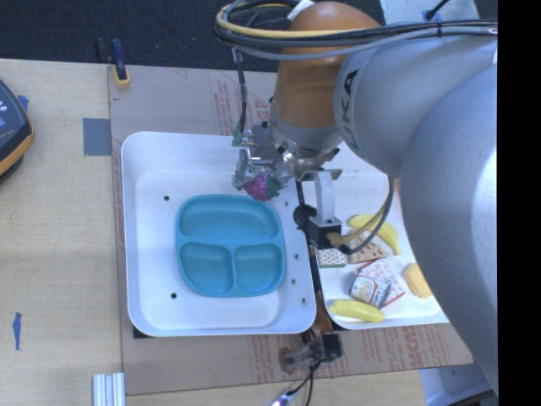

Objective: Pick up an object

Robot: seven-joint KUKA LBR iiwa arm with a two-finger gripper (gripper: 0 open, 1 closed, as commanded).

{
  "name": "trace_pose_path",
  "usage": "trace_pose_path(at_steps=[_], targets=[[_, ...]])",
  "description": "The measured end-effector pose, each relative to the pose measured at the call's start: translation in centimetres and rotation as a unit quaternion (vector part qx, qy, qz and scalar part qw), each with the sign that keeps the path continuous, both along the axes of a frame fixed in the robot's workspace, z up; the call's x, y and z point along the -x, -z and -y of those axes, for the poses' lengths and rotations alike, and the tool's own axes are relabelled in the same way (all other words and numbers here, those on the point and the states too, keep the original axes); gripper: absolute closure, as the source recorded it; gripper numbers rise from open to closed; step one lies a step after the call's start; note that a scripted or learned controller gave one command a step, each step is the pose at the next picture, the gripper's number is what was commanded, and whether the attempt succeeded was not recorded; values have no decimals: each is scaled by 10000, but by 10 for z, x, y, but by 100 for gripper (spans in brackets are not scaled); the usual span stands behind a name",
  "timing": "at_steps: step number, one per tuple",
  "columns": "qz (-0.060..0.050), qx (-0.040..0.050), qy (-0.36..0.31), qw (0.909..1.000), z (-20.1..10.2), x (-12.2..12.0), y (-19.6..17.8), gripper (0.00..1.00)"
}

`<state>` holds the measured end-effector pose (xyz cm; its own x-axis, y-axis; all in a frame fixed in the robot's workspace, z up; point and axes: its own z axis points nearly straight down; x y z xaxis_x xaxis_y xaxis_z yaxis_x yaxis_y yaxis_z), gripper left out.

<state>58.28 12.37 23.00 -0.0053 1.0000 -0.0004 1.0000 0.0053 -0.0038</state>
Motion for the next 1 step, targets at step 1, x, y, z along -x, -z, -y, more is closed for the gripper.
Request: trace_pose_path(at_steps=[1], targets=[[-5,2,12,10000,71,51,-21,100]])
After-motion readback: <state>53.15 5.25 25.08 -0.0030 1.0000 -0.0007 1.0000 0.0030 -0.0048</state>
